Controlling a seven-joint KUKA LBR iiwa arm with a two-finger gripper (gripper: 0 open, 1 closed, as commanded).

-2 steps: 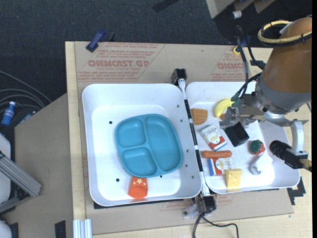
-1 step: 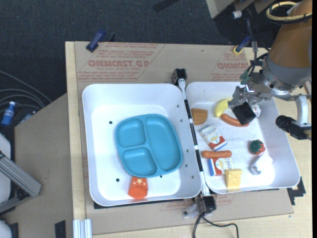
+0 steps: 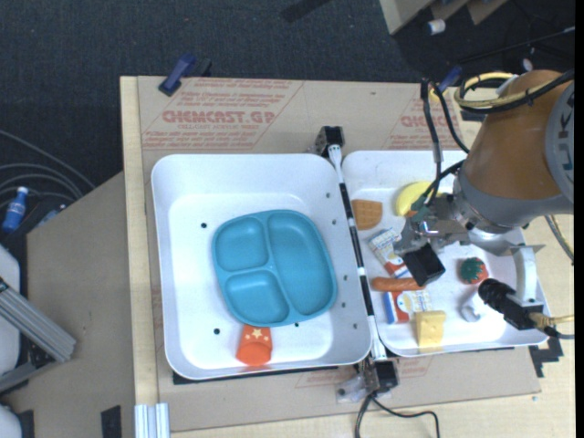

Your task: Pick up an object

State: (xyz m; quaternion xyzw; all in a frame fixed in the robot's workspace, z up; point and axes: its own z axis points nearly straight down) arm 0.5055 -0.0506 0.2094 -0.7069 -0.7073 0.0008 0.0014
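The tool (image 3: 425, 261) hangs low over the right bin (image 3: 383, 167), above a red sausage (image 3: 395, 284) and small packets (image 3: 386, 244); whether it is clenched cannot be told. The left bin (image 3: 173, 245) holds a blue divided plate (image 3: 273, 266) and an orange cup (image 3: 255, 345).

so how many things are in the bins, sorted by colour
Blue: 1, divided plate
Orange: 3, cup, bread slice, sausage
Yellow: 2, banana, cheese block
Green: 1, round piece
Mixed white, red and blue: 2, packets
Total: 9 that I can make out; the arm hides part of the right bin.
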